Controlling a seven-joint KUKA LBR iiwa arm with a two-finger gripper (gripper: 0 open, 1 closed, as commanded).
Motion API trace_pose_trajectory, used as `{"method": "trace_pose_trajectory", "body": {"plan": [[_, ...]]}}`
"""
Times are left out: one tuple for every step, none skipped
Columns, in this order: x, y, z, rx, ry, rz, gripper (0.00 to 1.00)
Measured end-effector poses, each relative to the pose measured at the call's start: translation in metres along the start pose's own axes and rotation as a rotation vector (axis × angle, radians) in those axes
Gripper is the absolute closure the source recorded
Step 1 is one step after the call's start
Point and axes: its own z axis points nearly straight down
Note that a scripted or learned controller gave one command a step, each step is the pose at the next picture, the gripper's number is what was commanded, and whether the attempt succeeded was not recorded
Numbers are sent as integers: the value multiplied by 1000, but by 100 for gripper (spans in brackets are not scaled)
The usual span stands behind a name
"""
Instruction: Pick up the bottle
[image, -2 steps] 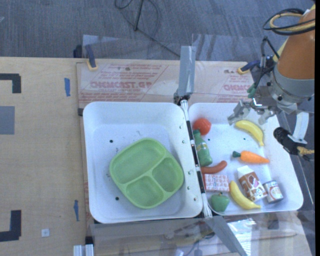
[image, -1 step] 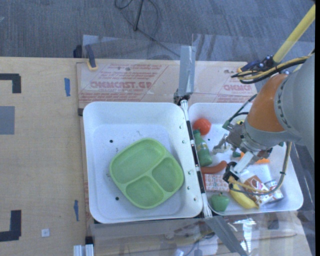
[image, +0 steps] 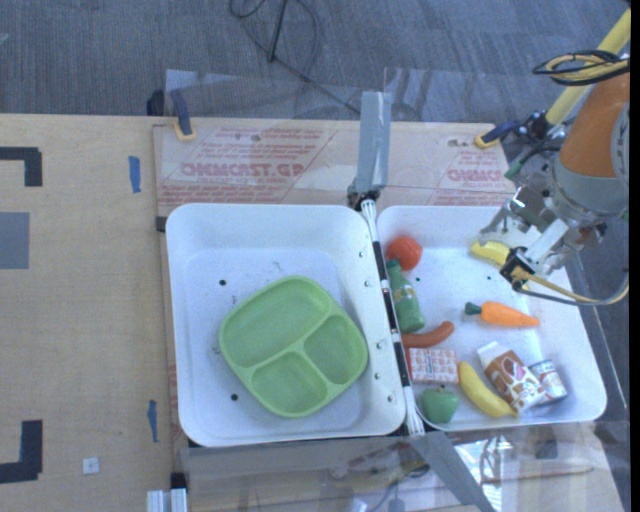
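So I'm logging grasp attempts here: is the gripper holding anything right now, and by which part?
Nothing is visibly held. The gripper is above the right bin's upper right, near a banana; the green bottle lies untouched by the divider.

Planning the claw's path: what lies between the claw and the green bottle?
In the camera view, bare white bin floor lies between the claw and the bottle. The tomato sits just above that line, the carrot below.
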Motion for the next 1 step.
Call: {"method": "trace_pose_trajectory", "body": {"plan": [[-2, -12, 77, -21, 9, 268, 0]]}}
